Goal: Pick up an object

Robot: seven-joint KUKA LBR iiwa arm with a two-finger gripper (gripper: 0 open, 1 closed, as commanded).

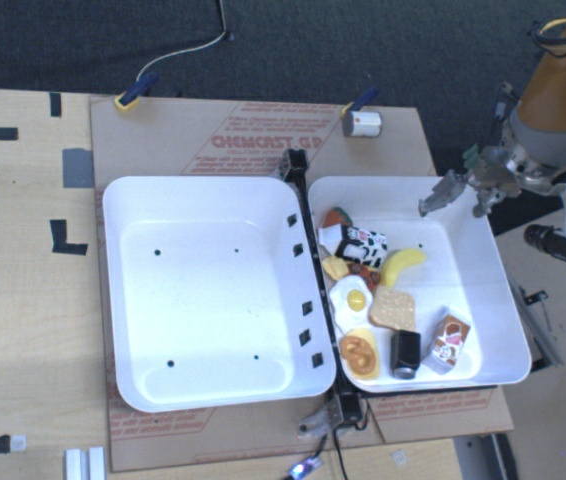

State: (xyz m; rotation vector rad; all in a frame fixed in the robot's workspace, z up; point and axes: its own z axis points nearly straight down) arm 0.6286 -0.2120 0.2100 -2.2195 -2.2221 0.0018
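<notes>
gripper [460, 194] sits at the upper right of the frame, over the upper right rim of the right bin [493, 268], with two grey fingers splayed apart and nothing between them, so it reads as released and carrying nothing. by that showing the pick has not begun in earnest: no object is lifted, and the whole job of descending, closing and raising is left.

candidate objects lie in a cluster along the left and lower part of the right bin, well apart from the gripper: a black-and-white cow-patterned toy [363, 242], a banana [403, 262] just right of it, a fried egg [351, 298], a toast slice [394, 309], a pretzel [358, 352], a black block [405, 354] and a small carton [449, 340] at the lower right. several touch or overlap, which i judge makes a clean grasp harder.

left bin [203, 288] is bare white. both bins rest on a cardboard sheet [253, 138] over a pale wooden bench [23, 298]; dark carpet [83, 18] fills the top of the frame, with a cable [218, 13] trailing down.
</notes>
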